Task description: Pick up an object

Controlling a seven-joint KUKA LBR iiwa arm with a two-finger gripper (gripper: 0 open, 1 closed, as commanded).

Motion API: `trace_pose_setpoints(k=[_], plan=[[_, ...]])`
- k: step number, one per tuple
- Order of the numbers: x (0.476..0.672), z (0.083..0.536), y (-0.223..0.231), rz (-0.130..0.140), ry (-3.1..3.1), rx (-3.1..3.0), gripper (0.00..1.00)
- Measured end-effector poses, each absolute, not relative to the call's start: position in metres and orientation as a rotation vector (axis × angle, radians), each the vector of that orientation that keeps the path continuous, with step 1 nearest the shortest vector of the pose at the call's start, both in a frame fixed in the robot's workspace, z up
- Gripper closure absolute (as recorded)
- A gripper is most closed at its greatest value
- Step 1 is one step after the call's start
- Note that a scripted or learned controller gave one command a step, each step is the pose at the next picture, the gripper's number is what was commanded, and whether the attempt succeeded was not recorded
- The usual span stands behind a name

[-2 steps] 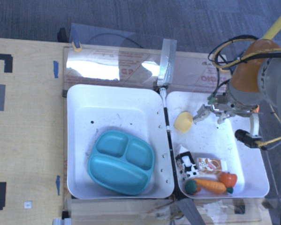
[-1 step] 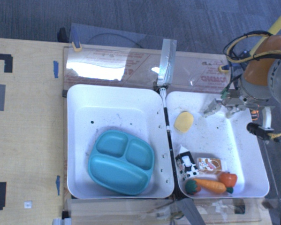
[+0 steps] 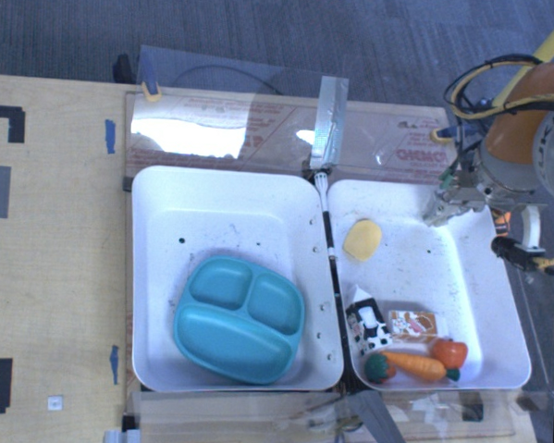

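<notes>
In the right bin (image 3: 493,274) a yellow lemon-shaped piece (image 3: 362,239) lies near the left wall. Along the front are a black-and-white cow-print carton (image 3: 368,324), a small orange-and-white box (image 3: 411,323), a carrot (image 3: 413,366) and a red tomato (image 3: 449,352). My gripper (image 3: 441,212) hangs over the bin's far right corner, well right of the yellow piece and apart from every object. I see nothing in it.
The left bin (image 3: 166,210) holds a teal divided plate (image 3: 240,320) in its front half. A clear plastic sheet (image 3: 264,123) and a metal bar (image 3: 328,121) lie behind the bins. Yellow and black cables (image 3: 488,83) loop above the arm.
</notes>
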State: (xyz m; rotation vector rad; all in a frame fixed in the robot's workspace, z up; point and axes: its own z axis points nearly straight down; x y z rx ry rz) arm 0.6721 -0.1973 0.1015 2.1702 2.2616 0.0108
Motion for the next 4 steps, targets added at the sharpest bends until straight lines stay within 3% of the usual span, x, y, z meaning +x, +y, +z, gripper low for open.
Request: trace_pose_setpoints(k=[1, 2, 3, 4], plan=[[0.643, 0.204, -0.225, 0.008, 2.428, 1.972, 1.0], [0.645, 0.203, -0.122, 0.004, 2.622, 1.731, 1.0], [0.63, 0.256, -0.218, -0.001, 2.785, 1.43, 1.0], [0.562, 0.278, -0.121, 0.002, 3.056, 0.713, 1.0]])
